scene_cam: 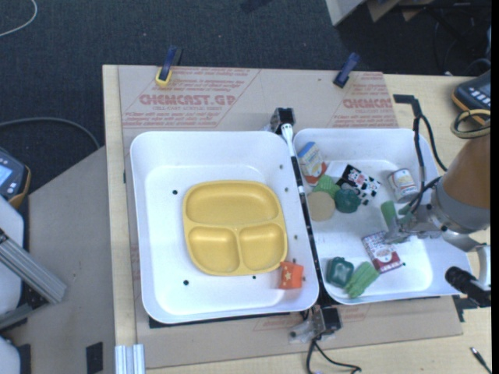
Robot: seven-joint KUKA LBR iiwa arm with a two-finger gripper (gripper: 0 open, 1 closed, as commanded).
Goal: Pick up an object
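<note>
The pincer (399, 228) hangs low in the right bin (413, 283), near the table's right edge, over a green piece (388, 213) and just beside a red-and-white packet (382, 251); whether it is released or clenched I cannot tell. Doing this step well probably means settling on one target, centring over it clear of its neighbours and the bin wall, then closing squarely before lifting straight up.

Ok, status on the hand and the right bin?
Hand low in right bin, over red-white packet. Nothing seen held. Green pieces and cow toy crowd close.
</note>
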